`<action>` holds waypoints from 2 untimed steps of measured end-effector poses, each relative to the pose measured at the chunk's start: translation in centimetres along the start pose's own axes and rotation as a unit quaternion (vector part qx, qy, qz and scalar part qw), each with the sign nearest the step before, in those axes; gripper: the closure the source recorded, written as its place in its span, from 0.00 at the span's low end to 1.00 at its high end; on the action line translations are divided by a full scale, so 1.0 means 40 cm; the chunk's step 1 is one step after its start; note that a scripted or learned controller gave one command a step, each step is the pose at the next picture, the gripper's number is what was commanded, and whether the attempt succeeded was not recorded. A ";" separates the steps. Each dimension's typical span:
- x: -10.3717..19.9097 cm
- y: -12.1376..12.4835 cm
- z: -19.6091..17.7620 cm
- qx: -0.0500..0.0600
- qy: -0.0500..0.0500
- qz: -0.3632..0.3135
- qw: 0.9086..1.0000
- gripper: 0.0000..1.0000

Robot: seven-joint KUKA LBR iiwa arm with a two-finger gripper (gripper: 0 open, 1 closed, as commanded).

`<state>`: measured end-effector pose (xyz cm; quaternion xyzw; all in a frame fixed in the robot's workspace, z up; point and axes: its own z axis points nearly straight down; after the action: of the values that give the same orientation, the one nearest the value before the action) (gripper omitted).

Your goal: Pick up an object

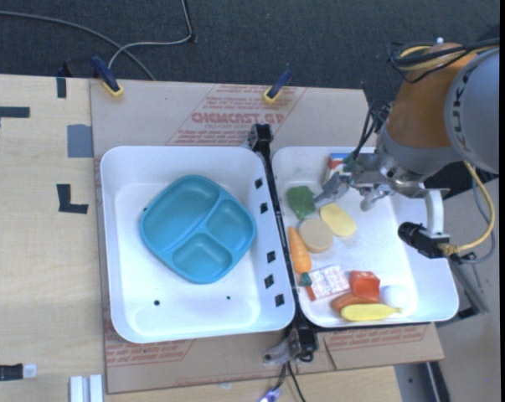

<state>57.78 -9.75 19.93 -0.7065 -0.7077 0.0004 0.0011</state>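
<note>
My gripper point(346, 198) hangs over the back of the right bin point(428, 275), its two fingers spread open with nothing between them. Just below it lie a pale yellow oval piece point(338, 221) and a beige round piece point(315, 235). A green piece point(300, 201) sits by the left fingertip point(322, 198). Further forward are an orange carrot point(299, 250), a red and white packet point(326, 282), a red block point(364, 284), a yellow banana point(368, 312) and a white ball point(395, 295).
The left bin point(122, 224) holds a blue divided plate point(199, 229). A black clip rail point(271, 224) runs between the bins. A small blue and red item point(338, 157) lies at the right bin's back wall. The grey and orange arm point(436, 99) looms at the right.
</note>
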 end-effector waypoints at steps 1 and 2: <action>-0.094 0.024 0.273 -0.006 -0.002 0.001 1.000 0.00; -0.091 0.028 0.246 -0.008 -0.001 0.001 1.000 1.00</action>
<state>58.88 -13.37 10.08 -0.7068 -0.7074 -0.0043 -0.0050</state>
